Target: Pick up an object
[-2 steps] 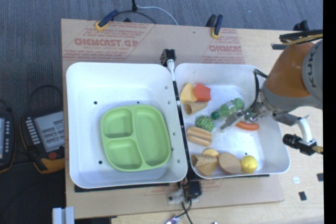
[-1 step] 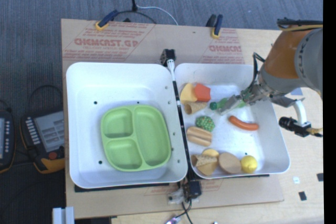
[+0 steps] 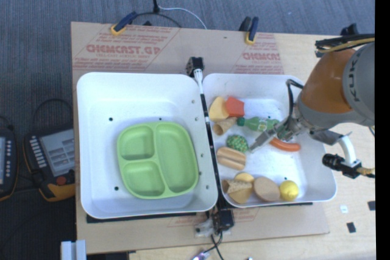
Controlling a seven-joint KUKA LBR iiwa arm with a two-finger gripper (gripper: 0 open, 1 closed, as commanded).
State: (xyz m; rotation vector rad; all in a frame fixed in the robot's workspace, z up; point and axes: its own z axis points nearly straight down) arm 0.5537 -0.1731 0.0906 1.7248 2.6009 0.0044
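Camera view: the arm (image 3: 332,91) slants down into the right bin (image 3: 317,189), its gripper (image 3: 261,140) state indiscernible.

A: Bright, even light from overhead; both white bins (image 3: 97,131) glare a little, nearly washed out.

B: Shadows?

A: Soft and short, one under the green tray (image 3: 158,158). The whole frame is slightly soft, and small items in the right bin (image 3: 317,186) blur together.

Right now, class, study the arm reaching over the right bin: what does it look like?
The arm is bulky and rounded, grey with a broad orange band above the wrist. It narrows to a slim, dark metallic tool. Black cables run along it at the upper right.
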